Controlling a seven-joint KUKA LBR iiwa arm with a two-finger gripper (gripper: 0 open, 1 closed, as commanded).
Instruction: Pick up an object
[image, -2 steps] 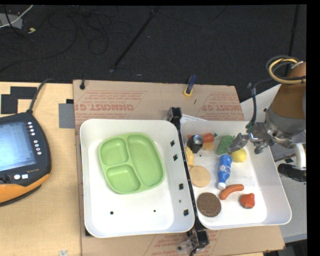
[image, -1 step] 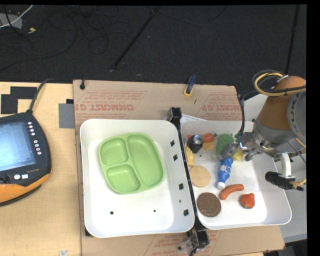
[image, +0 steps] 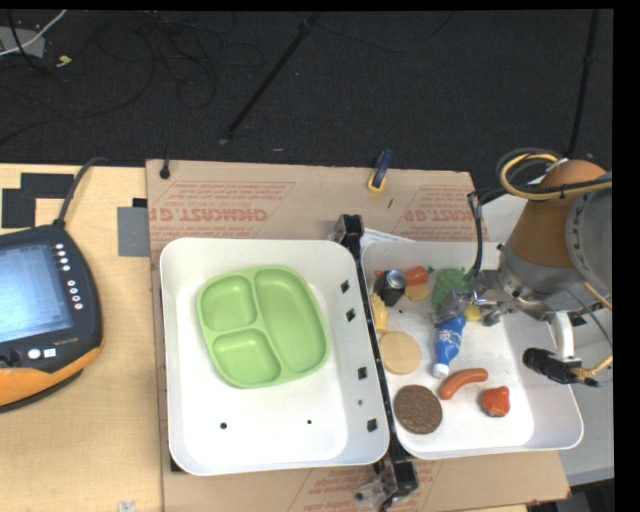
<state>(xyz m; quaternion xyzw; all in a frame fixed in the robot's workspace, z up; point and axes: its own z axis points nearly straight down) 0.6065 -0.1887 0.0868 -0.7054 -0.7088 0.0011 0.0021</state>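
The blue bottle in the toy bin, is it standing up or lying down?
Lying down. The blue bottle rests flat on the floor of the right bin, its white cap end pointing toward the sausage.

1. Blue tube (image: 449, 342): white cap, lying flat, slanted, mid right bin (image: 545, 425).
2. Sausage (image: 463, 382): orange-red, lying just below the tube's cap.
3. Brown disc (image: 417, 409): flat, near the front edge.
4. Tan disc (image: 400, 352): flat, left of the tube.
5. Red piece (image: 495, 402): right of the sausage.
6. Green leafy item (image: 452, 283): above the tube.
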